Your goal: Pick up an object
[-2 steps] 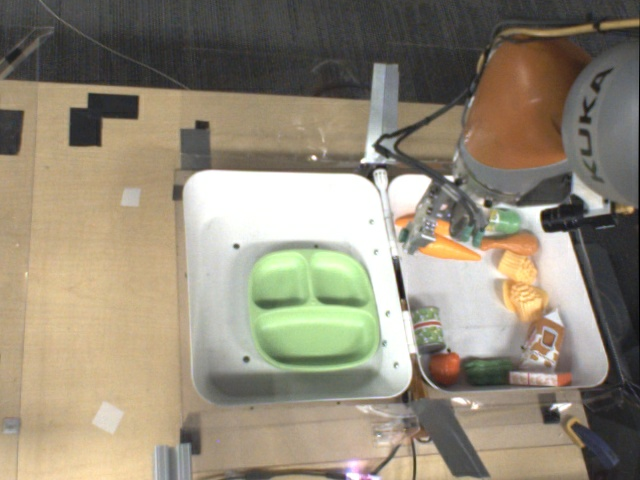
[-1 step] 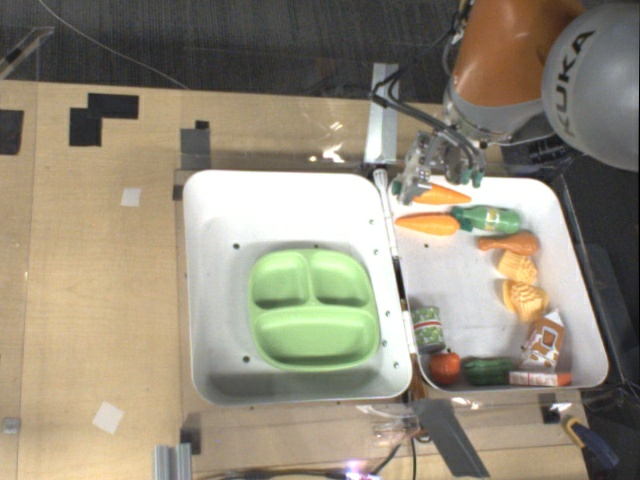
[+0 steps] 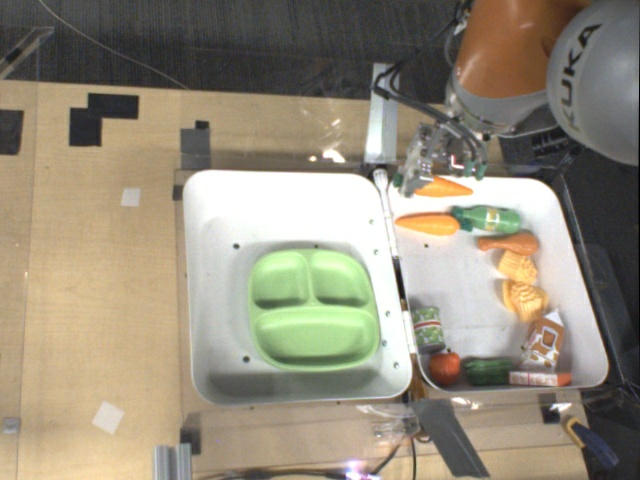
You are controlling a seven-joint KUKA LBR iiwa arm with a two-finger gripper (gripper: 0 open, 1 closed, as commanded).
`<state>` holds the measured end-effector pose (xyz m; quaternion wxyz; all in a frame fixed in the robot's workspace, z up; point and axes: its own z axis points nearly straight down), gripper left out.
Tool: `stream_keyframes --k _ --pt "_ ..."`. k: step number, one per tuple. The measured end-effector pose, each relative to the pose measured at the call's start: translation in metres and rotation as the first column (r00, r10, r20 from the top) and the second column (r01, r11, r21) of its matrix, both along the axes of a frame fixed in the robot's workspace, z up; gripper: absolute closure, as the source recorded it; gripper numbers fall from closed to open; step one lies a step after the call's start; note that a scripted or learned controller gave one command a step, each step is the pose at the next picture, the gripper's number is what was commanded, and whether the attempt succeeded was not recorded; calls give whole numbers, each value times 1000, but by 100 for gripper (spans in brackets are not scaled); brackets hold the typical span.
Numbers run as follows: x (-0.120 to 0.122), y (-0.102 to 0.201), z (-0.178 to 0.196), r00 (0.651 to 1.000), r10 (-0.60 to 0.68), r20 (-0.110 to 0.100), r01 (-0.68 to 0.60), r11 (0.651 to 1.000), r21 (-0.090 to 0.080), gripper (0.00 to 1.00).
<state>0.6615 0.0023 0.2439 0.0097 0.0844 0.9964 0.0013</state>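
1. Two shallow white bins sat side by side on the worktop [image 3: 90, 298]: the left bin [image 3: 205, 268] held a green divided tray [image 3: 313, 306], and the right bin [image 3: 560, 218] held the small toy foods.
2. At the right bin's 11 o'clock corner the claw [image 3: 440, 163] hung over an orange carrot [image 3: 443, 188], a slim tapered piece lying roughly level with its pointed end toward 3 o'clock.
3. The claw's metal parts overlapped the carrot's left end, but whether the carrot sat between them could not be made out, and I cannot tell whether the claw was apart or together.
4. Just below, toward 6 o'clock, lay a second carrot [image 3: 428, 224], fatter and paler orange, with a green bottle [image 3: 486, 217] beside it at 3 o'clock.
5. Further toward 5 o'clock lay an orange wedge [image 3: 510, 243] and two yellow ridged pieces [image 3: 520, 280], one above the other.
6. Along the bin's 6 o'clock edge sat a small can [image 3: 428, 326], a red tomato [image 3: 444, 368], a dark green vegetable [image 3: 488, 371] and a brown-and-white carton [image 3: 541, 342].
7. A flat red-and-white item [image 3: 540, 378] at the 5 o'clock corner was too small to identify.
8. The arm [image 3: 540, 38], orange above grey, was cut off by the top and right edges.
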Motion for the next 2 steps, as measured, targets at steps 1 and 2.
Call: stream_keyframes --k 1,2 --pt "2 1 13 1000 3 10 -3 1000 0 100" --pt "4 2 25 1000 6 19 -6 1000 0 100"
